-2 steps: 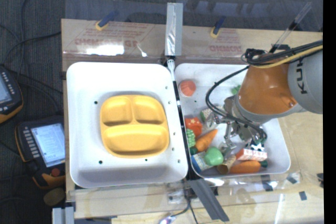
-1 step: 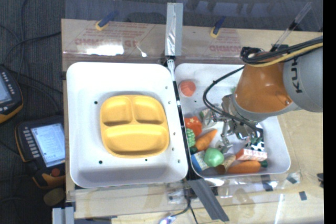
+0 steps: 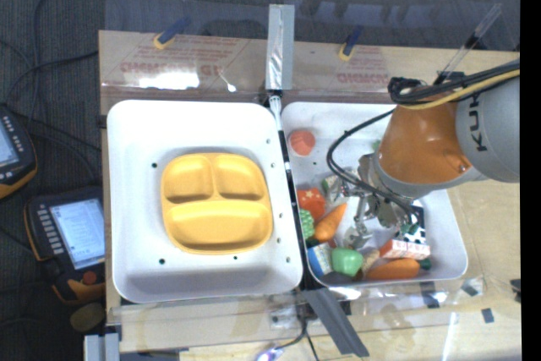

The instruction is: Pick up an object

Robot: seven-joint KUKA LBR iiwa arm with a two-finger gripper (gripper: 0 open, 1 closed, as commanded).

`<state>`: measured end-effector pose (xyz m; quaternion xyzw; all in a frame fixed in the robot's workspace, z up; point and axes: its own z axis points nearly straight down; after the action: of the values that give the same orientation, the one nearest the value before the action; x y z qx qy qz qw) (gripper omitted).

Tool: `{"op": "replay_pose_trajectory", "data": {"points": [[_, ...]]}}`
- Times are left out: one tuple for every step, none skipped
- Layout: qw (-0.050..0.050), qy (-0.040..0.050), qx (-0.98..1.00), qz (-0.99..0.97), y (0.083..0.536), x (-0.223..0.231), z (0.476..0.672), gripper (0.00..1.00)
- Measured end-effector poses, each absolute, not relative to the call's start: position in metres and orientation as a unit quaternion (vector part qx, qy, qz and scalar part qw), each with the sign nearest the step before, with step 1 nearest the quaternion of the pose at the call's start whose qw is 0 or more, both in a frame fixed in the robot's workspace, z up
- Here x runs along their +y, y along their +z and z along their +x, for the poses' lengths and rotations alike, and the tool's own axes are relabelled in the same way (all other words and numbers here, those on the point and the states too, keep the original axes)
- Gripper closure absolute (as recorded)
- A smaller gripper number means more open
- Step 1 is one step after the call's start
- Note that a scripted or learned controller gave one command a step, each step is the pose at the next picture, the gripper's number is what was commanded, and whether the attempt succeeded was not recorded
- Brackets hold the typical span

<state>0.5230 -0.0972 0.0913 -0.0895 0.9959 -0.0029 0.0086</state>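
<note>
Two white bins (image 3: 127,182), one yellow tray (image 3: 216,201), two carrots (image 3: 331,222)

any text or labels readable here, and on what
"KU": start of the brand lettering on the grey arm, cut off at the frame edge.
Red print on the clear panels behind the bins: mirrored and blurred, unreadable.
Screens of the two devices at left: too small to read.

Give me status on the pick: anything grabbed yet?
Done: the arm has reached the right bin, with the gripper low over the toy pile, near the carrot and green piece. In hand: nothing visibly held. Left: the grasp and lift. The yellow tray sits in the left bin.
</note>
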Motion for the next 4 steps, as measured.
{"op": "replay_pose_trajectory", "data": {"points": [[0.004, -0.0007, 0.999, -0.048, 0.09, -0.095, 0.542, 0.0], [0.011, -0.0009, 1.0, 0.011, 0.091, -0.097, 0.515, 0.0], [0.004, -0.0006, 0.996, 0.088, 0.09, -0.099, 0.527, 0.0], [0.007, 0.0001, 0.987, 0.163, 0.09, -0.095, 0.525, 0.0]]}}
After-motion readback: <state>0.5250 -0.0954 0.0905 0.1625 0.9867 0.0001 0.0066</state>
